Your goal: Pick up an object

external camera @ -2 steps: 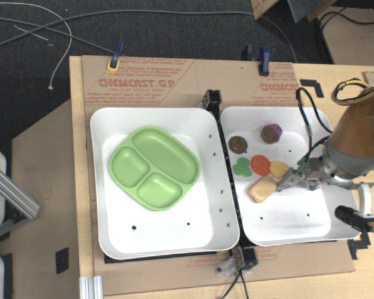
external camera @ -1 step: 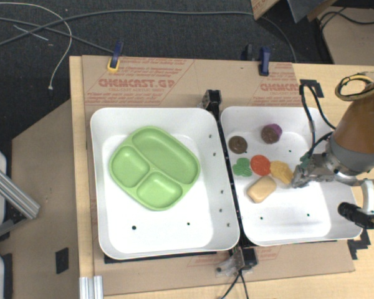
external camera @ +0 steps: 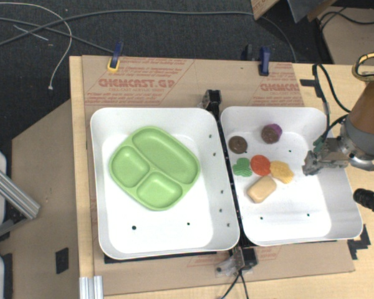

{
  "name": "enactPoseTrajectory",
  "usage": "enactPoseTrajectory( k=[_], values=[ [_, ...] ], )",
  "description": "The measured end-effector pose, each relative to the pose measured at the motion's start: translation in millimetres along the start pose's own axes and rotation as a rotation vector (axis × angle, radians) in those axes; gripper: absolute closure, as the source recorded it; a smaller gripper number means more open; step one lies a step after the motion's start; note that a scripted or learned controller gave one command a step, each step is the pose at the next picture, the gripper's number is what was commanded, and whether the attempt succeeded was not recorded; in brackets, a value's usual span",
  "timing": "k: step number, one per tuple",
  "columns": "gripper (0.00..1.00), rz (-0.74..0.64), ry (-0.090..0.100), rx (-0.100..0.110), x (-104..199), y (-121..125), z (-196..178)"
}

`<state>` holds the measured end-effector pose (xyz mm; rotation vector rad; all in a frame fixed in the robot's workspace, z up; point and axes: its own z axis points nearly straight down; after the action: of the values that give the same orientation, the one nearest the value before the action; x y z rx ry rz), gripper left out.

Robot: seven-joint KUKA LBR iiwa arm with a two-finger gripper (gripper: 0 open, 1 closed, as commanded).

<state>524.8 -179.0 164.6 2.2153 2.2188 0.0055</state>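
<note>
The right bin (external camera: pixel 311 220) holds several small items. A purple ball (external camera: pixel 272 132) and a brown round piece (external camera: pixel 237 144) lie toward the back. In front of them, a green piece (external camera: pixel 241 167), a red round piece (external camera: pixel 260 164) and a yellow piece (external camera: pixel 282 171) sit in a row. A tan oblong piece (external camera: pixel 262 189) lies just in front of that row. My gripper (external camera: pixel 311 165) hangs low over the right side of this bin, a short way right of the yellow piece and apart from it. Nothing shows in its grasp.
The left bin (external camera: pixel 112 229) holds a green divided plate (external camera: pixel 154 167). A black divider (external camera: pixel 223 167) runs between the bins. Black cables (external camera: pixel 327 98) trail over the right bin's back corner. Blue clamps (external camera: pixel 116 56) hold the cardboard at the back edge.
</note>
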Motion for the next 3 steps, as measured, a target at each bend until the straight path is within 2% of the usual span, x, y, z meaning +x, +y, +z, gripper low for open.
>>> enactPoseTrajectory(
  k=[1, 2, 3],
  values=[
    [1.00, 0.000, 0.000, 0.001, -0.6, 11.1, -49.5],
    [1.00, 0.000, 0.000, 0.002, -0.8, 12.4, -77.7],
    [1.00, -0.003, 0.005, 0.010, 48.2, -1.7, -72.9]
  ],
)
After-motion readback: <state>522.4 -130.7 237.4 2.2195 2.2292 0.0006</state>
